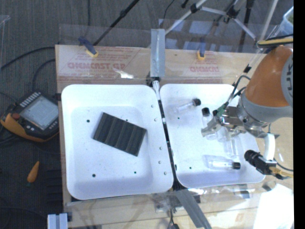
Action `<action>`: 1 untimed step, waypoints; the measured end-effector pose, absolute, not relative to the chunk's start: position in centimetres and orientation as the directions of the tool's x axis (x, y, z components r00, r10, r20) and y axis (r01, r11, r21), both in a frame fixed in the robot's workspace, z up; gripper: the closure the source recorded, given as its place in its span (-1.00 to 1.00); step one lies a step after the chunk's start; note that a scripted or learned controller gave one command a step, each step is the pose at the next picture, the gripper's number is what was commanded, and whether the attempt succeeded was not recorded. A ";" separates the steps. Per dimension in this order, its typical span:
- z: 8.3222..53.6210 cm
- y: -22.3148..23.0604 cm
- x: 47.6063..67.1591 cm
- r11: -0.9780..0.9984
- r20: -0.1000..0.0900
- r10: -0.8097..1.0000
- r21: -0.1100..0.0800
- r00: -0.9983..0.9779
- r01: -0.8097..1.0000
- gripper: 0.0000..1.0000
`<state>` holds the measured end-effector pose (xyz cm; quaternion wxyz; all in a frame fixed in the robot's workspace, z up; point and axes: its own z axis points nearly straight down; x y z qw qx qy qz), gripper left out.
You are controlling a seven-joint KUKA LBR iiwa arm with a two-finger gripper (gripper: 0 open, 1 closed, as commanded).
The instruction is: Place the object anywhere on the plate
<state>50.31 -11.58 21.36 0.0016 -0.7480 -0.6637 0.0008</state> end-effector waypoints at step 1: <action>18.2 -4.8 54.8 -0.143 -0.001 0.990 -0.005 0.143 0.990 1.00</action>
